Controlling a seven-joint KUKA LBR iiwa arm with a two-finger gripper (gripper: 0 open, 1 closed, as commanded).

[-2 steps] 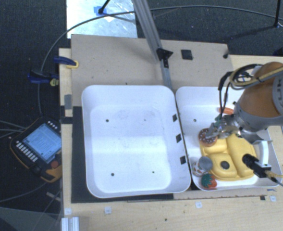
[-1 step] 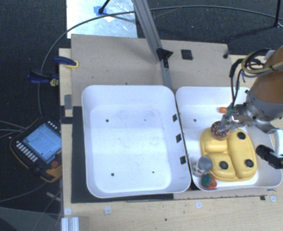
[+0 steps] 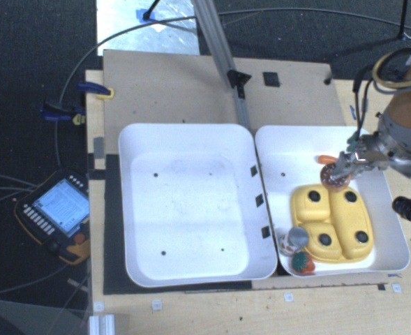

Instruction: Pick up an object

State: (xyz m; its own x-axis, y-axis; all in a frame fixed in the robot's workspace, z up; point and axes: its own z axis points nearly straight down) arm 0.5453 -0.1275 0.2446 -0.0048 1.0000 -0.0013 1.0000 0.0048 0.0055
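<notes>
- A green-and-red small object [image 3: 301, 261] lies at the right bin's [image 3: 275, 152] near edge, beside a yellow tray [image 3: 332, 222].
- The tool [image 3: 341, 171] hovers over what may be a brown ring [image 3: 334, 179]; grip state unclear.

Two white bins [image 3: 191, 208], one yellow moulded block [image 3: 334, 222], one small brown ring [image 3: 334, 178], one grey cup [image 3: 297, 237].

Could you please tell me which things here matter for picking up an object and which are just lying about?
For the job: gripper; right bin; yellow toy; brown ring; orange piece; small items.

Lying about: left bin; teach pendant; clamps.
</notes>
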